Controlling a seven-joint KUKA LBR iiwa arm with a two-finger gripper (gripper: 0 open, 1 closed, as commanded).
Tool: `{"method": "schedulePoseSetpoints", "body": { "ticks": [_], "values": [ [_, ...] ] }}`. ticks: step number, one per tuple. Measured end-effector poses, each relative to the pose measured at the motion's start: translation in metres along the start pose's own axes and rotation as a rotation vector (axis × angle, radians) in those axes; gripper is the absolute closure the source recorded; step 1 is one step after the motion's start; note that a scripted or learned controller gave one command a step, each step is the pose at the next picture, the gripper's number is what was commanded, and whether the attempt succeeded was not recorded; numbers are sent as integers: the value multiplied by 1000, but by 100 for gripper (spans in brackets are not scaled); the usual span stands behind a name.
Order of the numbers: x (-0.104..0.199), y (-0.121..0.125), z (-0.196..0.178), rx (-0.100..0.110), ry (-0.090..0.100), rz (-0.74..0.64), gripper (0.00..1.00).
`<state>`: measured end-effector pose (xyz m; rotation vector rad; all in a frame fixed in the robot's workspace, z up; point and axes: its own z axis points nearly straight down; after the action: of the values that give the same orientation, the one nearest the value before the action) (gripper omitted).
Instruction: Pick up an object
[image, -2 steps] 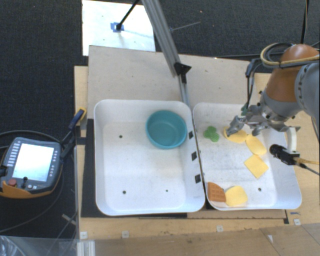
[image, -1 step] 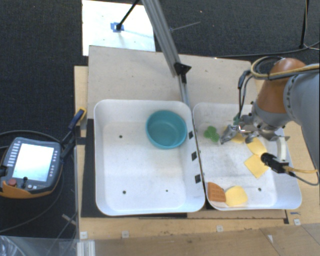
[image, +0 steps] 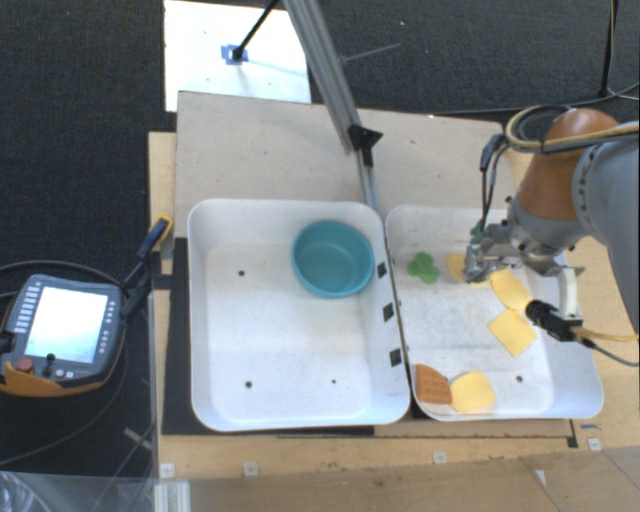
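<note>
Dark carpet surrounds a pale wooden bench (image: 270, 140) on which two shallow white bins are set side by side. In the right bin (image: 440, 335) several small objects are scattered: a green piece (image: 422, 266) lies near the far left part, a small yellow piece (image: 457, 266) is seen just right of it, touching or nearly touching the gripper (image: 477, 265), and two flat yellow pieces are placed further right, one (image: 508, 289) just beside the gripper and the other (image: 512, 332) nearer the camera. At the near edge of this bin an orange-brown piece (image: 432, 384) rests against a rounded yellow piece (image: 472, 393).

The gripper is lowered into the far part of the right bin, between the small yellow piece and the flat yellow one. Whether its fingers are spread or closed cannot be told, and no object can be seen between them. The arm (image: 570, 190) reaches in from the right.

In the left bin (image: 250, 350) a teal bowl (image: 332, 258) stands upright toward the far right corner. A handheld control pendant (image: 62, 330) lies on the carpet at the left.
</note>
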<state>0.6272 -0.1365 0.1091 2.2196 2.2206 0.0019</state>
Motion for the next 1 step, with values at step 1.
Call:
{"method": "schedulePoseSetpoints", "body": {
  "ticks": [1],
  "values": [
    [2, 1, -63, -4, 0, 0, 100]
  ]
}}
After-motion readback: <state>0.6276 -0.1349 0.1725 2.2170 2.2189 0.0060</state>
